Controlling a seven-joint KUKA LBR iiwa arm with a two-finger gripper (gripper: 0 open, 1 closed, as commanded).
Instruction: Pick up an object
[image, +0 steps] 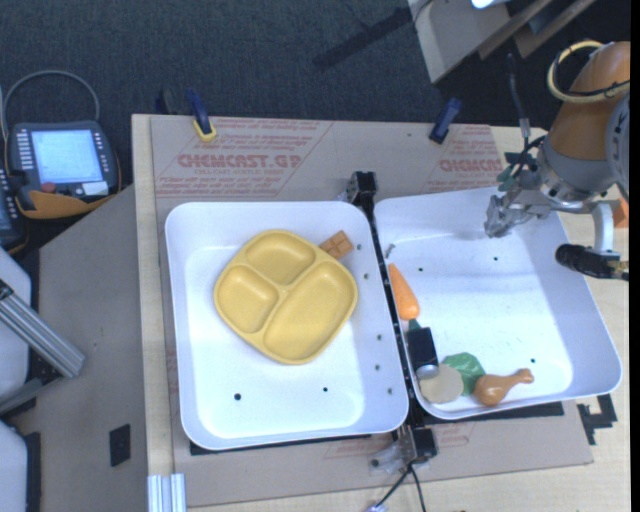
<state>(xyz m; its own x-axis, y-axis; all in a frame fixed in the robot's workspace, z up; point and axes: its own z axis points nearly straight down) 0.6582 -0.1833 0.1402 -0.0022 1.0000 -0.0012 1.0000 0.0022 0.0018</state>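
Gripper (497, 222) is hanging over the far end of the right bin (560, 300), up near its back wall, with the grey arm and its orange band (590, 100) coming in from the right edge. Fingers look pretty close together with nothing between them that I can make out, but honestly they're too small and dark to call, so can't tell whether it's open or closed. All the pickable stuff in that right bin is bunched along the near-left side, well away from the gripper — an orange carrot (403, 291) lying along the left wall, a black block (421, 348) just below it, then a pale round piece (440, 384) touching a green leafy thing (465, 368), and a brown toy drumstick (502, 384) right beside those near the front corner. Over in the left bin (200, 390) there's a big yellow divided plate (286, 295) sitting a bit tilted in the middle, and a small brown block (336, 244) poking out from its top right edge — can't tell if it's under the plate or just against it. Both bins sit on a cardboard sheet (300, 150) with red print, and a teach pendant (62, 165) rests off to the far left of the bench
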